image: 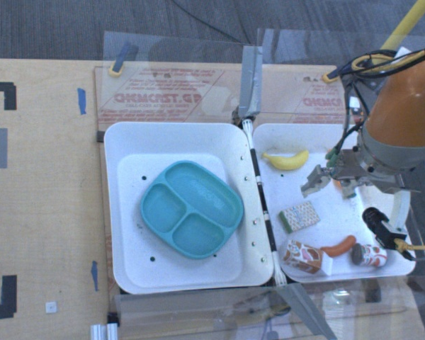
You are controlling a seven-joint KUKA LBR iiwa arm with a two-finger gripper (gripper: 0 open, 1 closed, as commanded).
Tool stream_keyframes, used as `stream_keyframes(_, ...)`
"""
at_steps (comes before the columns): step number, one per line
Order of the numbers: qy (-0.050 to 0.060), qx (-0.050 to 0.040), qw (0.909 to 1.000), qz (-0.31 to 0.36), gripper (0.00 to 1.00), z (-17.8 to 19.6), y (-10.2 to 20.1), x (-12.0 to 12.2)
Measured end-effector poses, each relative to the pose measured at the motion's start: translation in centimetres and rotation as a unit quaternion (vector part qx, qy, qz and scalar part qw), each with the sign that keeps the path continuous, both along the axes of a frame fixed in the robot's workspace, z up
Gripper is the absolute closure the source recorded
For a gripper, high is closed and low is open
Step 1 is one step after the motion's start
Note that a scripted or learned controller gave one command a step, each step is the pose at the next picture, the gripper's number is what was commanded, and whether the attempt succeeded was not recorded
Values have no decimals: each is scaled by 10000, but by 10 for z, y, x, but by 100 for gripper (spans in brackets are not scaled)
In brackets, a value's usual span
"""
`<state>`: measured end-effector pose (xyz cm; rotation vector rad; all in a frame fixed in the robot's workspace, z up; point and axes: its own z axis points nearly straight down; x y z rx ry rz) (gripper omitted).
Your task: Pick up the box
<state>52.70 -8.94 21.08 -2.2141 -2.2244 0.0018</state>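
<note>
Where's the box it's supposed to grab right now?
The box lies flat in the right-hand bin, near its middle, below the banana and above the carton, with the gripper hovering up and to its right.

Matt plastic plate [192,209]; printed cardboard box [299,217]

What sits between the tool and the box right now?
Nothing: the camera view shows bare white floor of the right bin between the tool and the box, which lies below and left of it.
</note>
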Motion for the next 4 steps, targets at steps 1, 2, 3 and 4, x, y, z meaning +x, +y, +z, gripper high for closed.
stream_keyframes(1,-24,-9,10000,44,0,-115,-8,9)
stream_keyframes(2,-74,-9,9997,243,0,-122,-5,-14)
stream_keyframes(3,-89,-16,9998,178,100,-112,-11,-14)
stream_keyframes(4,-17,-11,9998,219,100,-26,11,27)
